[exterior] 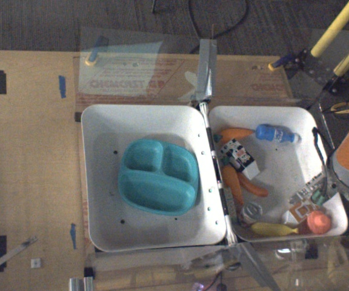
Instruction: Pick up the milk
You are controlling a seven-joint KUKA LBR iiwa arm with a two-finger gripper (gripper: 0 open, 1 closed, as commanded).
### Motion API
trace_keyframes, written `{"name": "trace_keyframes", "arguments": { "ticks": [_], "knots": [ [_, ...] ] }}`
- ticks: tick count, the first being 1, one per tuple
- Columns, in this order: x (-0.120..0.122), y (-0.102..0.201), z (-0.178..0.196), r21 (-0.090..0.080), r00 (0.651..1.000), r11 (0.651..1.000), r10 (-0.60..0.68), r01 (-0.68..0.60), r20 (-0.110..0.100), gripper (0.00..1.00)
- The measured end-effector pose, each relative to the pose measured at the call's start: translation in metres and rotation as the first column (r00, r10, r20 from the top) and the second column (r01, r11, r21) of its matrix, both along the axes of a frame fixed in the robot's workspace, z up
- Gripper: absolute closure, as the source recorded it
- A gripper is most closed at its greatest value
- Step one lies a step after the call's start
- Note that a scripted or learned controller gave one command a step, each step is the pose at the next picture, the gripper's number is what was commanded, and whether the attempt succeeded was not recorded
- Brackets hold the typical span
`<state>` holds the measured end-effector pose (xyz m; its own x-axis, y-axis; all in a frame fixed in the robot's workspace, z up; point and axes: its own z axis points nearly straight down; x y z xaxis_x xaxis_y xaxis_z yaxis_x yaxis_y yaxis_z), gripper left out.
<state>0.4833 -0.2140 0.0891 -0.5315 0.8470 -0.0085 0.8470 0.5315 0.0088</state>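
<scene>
Banana [274, 228]: lying along the near wall, just left of the gripper [311, 194].
Jaws: cannot tell whether opening or closing.
Milk [239, 157]: lying well left, beyond the carrot [242, 185].
Approach: travelling left, descending squarely over it.

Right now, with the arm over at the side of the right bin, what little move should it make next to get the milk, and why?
Probably slide the gripper across the right bin toward the milk carton. The carton lies near the bin's left wall, beside the carrots, while the gripper sits near the opposite edge, well apart from it.
</scene>
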Motion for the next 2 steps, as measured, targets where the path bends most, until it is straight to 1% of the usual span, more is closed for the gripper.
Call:
{"name": "trace_keyframes", "arguments": {
  "ticks": [1, 2],
  "knots": [
    [0.001, -0.002, 0.011, -0.001, 1.000, 1.000, -0.006, 0.006, 0.007, 1.00],
    [-0.003, 0.090, 0.043, 0.002, 0.977, 0.977, -0.213, 0.213, -0.011, 1.00]
  ]
}}
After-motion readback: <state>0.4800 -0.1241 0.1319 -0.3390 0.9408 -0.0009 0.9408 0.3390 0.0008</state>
